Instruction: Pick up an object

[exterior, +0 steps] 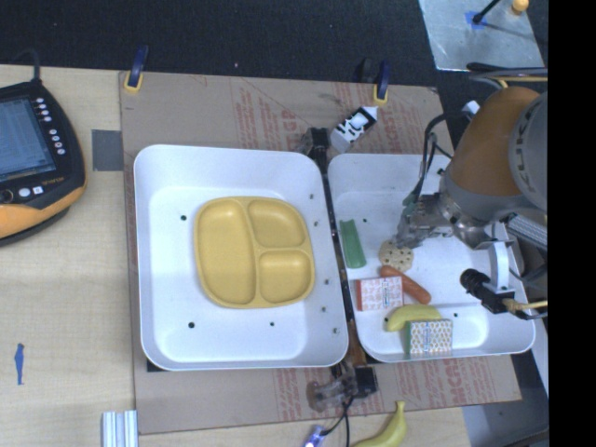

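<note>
Frankly, the hand (416,223) is the hardest part for me to read; it sits under the grey arm (494,175) and looks like a dark metal cluster, and I cannot tell its state. The arm itself is cut off at the right, its orange band bulging over the far right corner of the right bin (372,180); the wrist reaches down and leftward over that bin's middle, the hand just above a round speckled cookie (396,252); whether it touches the cookie I cannot make out.

Near the right bin's left wall lies a green stick (352,243), running along that wall; toward the near edge lie a red-and-white packet (380,293), an orange carrot (407,284) touching it, a yellow banana (411,317), and a speckled box (429,338) hard against the near rim. A black clip-like piece (484,290) hangs from the arm by the bin's right side, its shape unclear.

The left bin (163,250) carries a yellow divided plate (253,250) at its centre, with bare white floor all round it; the right bin's far left part is likewise open. A second banana (389,428) lies on the counter (65,324) at its near edge, partly cut off; a tablet-like pendant (33,156) sits cropped at the counter's left edge.
</note>
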`<state>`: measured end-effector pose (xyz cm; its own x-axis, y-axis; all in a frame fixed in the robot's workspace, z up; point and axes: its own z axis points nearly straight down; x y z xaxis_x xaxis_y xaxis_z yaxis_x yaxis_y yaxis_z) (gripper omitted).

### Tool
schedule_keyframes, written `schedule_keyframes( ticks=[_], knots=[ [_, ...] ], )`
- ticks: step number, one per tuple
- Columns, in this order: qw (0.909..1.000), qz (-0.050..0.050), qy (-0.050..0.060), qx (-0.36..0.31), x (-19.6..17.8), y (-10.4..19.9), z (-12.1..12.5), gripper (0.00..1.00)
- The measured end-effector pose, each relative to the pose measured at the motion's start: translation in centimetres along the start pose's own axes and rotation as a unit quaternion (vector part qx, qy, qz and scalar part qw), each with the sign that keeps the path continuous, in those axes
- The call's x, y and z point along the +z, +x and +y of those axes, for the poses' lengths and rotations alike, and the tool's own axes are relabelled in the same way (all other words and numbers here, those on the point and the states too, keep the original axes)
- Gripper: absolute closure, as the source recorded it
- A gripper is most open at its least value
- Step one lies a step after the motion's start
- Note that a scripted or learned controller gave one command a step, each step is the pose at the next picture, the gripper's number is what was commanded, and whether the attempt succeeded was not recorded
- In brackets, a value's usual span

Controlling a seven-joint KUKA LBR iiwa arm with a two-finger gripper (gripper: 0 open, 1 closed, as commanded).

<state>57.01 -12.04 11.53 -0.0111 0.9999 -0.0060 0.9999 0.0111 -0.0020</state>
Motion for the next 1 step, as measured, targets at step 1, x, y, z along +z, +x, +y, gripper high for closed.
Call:
schedule_keyframes(
  ticks=[1],
  knots=[
    [1.0000, 0.000, 0.000, 0.000, 0.00, 0.00, 0.00, 0.00]
  ],
)
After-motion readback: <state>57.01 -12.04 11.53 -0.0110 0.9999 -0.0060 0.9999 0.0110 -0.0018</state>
